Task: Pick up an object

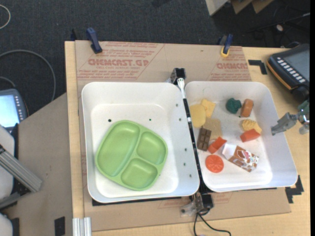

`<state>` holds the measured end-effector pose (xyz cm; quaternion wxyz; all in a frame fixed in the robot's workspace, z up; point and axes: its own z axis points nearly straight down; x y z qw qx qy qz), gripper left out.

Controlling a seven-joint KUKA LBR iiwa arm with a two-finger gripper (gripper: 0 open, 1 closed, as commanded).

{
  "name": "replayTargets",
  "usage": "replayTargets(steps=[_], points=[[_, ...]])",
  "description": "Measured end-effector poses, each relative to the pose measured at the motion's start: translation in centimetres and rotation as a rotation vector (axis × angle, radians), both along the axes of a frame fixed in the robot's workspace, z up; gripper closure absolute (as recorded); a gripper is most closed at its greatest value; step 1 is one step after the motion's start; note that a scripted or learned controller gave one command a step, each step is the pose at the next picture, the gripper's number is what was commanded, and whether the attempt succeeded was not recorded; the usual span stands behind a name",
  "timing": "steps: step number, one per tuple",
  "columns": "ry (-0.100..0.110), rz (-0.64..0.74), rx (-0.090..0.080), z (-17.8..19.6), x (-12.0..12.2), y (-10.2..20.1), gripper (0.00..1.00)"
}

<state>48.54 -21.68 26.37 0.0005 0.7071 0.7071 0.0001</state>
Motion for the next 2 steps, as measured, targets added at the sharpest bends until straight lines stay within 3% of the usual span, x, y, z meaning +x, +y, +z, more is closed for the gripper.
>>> replayTargets(steps=[1, 2], points=[[0.009, 0.006, 0.007, -7.8, -0.7, 7.3, 0.0], [-0.022, -0.002, -0.009, -15.8, 0.0, 10.0, 0.0]])
